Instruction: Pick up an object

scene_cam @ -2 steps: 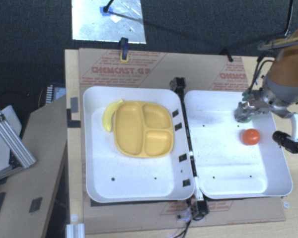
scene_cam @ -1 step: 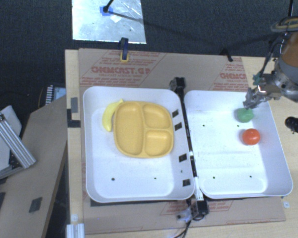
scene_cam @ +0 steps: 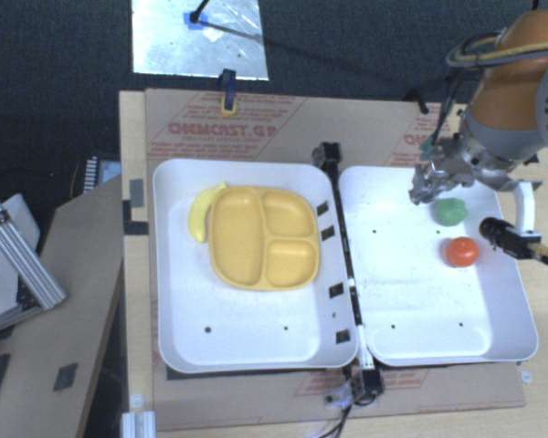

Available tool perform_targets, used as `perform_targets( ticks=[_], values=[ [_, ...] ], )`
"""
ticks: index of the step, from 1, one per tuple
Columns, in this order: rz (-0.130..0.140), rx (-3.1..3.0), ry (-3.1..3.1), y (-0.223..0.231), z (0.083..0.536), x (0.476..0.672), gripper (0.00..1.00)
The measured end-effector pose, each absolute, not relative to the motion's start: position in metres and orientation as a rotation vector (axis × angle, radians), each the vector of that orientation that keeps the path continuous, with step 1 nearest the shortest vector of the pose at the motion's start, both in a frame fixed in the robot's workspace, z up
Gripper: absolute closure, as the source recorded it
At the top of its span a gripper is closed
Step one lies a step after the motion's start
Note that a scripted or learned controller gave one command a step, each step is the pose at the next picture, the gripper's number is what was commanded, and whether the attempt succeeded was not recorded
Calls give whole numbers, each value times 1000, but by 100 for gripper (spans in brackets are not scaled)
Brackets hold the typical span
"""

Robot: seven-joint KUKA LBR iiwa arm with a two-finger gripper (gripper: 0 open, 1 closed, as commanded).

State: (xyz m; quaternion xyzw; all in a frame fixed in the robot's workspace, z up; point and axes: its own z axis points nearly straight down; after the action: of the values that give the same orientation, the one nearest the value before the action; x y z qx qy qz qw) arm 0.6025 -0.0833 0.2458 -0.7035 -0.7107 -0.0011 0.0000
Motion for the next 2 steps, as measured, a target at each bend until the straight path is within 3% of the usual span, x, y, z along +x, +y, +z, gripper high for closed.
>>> perform_targets(
  ticks=[2],
  values=[
    [-3,-2210,-2232,19,222,608,100]
  ],
)
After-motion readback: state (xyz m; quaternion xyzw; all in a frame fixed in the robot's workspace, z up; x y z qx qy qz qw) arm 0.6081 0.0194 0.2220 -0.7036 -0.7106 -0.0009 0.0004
